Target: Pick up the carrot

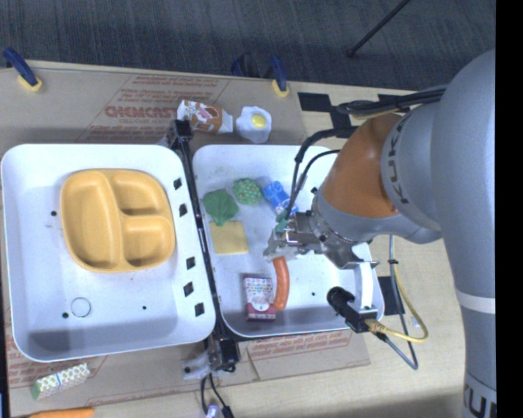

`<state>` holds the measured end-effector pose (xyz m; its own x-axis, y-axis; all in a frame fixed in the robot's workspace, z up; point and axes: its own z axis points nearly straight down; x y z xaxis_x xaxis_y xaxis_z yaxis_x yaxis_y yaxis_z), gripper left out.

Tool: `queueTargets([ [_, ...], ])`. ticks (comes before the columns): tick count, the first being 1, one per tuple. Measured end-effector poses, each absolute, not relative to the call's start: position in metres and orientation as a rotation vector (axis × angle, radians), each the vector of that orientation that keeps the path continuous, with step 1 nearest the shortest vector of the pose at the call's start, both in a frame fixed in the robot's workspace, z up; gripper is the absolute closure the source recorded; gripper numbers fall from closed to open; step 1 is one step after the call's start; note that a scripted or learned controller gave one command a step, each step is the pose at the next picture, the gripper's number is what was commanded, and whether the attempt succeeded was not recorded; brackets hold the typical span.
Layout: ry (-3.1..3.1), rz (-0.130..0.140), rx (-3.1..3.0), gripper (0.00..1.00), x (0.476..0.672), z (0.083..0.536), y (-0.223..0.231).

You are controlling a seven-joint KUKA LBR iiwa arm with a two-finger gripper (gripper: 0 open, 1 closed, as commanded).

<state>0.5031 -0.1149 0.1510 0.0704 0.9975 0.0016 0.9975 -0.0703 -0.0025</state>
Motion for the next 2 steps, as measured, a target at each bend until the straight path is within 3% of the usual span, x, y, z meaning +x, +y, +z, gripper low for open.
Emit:
queueTargets([
  [1, -2.028, 0.003, -2.394, 1.0, 0.476, 0.218, -0.062],
  [2, -2.133, 0.001, -2.303, 1.0, 0.477, 0.236, 0.003],
])
